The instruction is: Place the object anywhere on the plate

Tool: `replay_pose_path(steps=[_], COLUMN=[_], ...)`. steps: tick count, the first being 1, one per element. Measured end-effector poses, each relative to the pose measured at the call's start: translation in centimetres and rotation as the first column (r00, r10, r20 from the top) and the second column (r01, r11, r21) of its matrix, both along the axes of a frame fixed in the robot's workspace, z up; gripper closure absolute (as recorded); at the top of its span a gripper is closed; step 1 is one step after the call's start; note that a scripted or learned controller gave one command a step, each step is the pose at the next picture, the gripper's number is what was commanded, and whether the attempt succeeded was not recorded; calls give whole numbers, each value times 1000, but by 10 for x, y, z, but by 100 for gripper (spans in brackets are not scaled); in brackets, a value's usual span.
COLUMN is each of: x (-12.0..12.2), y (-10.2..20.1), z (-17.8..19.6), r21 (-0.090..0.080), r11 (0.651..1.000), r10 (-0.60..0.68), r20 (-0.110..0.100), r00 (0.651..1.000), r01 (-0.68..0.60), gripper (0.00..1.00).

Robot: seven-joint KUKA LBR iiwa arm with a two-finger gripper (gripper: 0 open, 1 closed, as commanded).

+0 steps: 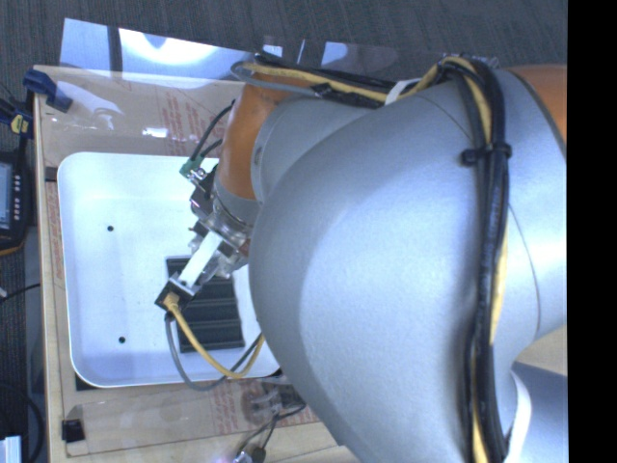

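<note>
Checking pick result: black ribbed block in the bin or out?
In: the black ribbed block lies flat on the white bin floor, beside the arm.

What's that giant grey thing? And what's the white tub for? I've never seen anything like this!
The giant grey thing is a robot arm, with an orange band near its wrist. It looks huge because the one camera sits above the bench looking down, and the arm reaches in from the right, probably close to the camera. The white tub is a shallow bin on the bench. The arm's gripper, its grabbing end, hangs over that bin. Near it, on the bin's floor, lies a dark ribbed flat thing. From this view I cannot tell whether the gripper holds anything. The black and yellow cables along the arm are part of the robot.
</note>
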State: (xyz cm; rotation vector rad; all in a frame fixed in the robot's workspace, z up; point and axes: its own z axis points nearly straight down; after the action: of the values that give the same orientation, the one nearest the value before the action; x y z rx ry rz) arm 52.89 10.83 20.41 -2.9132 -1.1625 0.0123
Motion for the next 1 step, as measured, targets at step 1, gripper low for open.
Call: replay_pose_path(steps=[1], x=[50], y=[-1], z=[-111], r21=[1], r11=[997], r10=[81], r20=[8], r00=[997], r01=[-81], gripper=[100])
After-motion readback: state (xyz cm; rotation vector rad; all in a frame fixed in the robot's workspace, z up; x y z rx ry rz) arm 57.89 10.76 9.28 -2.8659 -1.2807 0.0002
